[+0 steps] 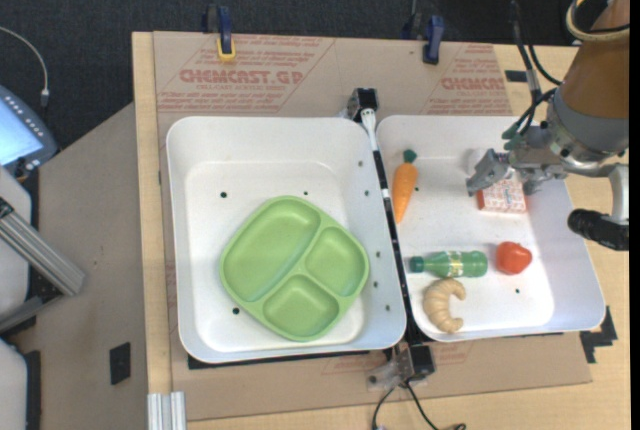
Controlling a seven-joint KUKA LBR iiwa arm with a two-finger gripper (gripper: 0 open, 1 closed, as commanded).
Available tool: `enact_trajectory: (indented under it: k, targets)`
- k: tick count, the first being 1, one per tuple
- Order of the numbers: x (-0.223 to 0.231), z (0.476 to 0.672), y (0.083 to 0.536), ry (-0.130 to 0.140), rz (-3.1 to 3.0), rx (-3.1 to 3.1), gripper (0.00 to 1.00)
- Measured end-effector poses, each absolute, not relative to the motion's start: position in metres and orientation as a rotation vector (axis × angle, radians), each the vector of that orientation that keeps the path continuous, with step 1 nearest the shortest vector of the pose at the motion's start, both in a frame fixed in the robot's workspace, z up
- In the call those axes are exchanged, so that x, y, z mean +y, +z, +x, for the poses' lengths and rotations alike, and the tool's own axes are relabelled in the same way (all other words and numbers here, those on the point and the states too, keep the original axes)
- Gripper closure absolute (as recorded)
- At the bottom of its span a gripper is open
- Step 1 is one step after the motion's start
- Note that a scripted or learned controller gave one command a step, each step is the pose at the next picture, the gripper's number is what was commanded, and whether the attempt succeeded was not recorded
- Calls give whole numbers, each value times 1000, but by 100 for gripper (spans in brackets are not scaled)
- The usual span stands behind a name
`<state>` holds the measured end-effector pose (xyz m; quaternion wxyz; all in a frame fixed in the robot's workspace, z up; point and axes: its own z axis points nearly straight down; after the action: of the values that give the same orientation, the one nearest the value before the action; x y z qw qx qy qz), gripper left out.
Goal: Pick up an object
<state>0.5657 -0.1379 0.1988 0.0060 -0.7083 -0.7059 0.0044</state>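
1. Across the bench sit two white bins side by side: the left bin at 9 o'clock and the right bin at 3 o'clock, both on a brown cardboard sheet with red lettering.
2. Next biggest is the arm, coming in from 3 o'clock, orange band up top and grey below.
3. Left bin holds a green divided plate, lying flat toward its 5 o'clock corner.
4. The gripper hangs over the right bin's 1 o'clock area, right above a small red-and-white box. Can't tell if the fingers are apart or together, honestly, too blurry.
5. An orange carrot lies near the right bin's 10 o'clock edge, green top pointing to 12.
6. A green bottle lies on its side at about 7 o'clock.
7. A croissant sits just below the bottle.
8. A red tomato rests just beside the bottle at its 3 o'clock end.
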Motion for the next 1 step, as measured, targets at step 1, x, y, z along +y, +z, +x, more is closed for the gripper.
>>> enact_trajectory:
  k: [1]
  targets:
    - [-137,569,207,0,-2221,-2222,0]
